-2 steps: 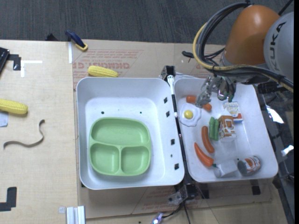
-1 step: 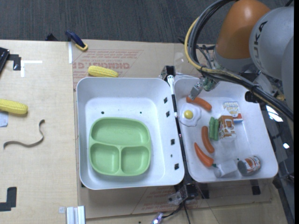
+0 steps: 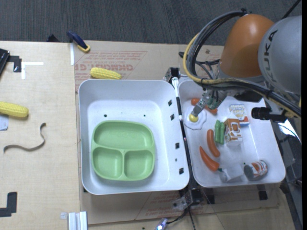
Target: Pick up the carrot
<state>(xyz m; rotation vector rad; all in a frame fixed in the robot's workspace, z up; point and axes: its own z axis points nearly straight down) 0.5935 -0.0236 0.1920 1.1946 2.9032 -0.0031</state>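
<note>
The carrot (image 3: 209, 159) lies flat at 7 o'clock in the right bin (image 3: 276, 143), beside a sausage (image 3: 212, 142). The pincer (image 3: 207, 101) hovers near 11 o'clock; whether it is open I cannot tell. Better to descend across the carrot's width, clear of the sausage.

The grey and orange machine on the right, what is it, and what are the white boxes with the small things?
It is a robot arm, seen by one camera fixed above the bench. Its gripper hangs over the right white bin, near a fried-egg toy. That bin also has toy food: two orange carrot-like pieces, a green item and a small can. The left bin holds a green divided plate. Two toy corn cobs lie outside. I cannot see anything held.
</note>
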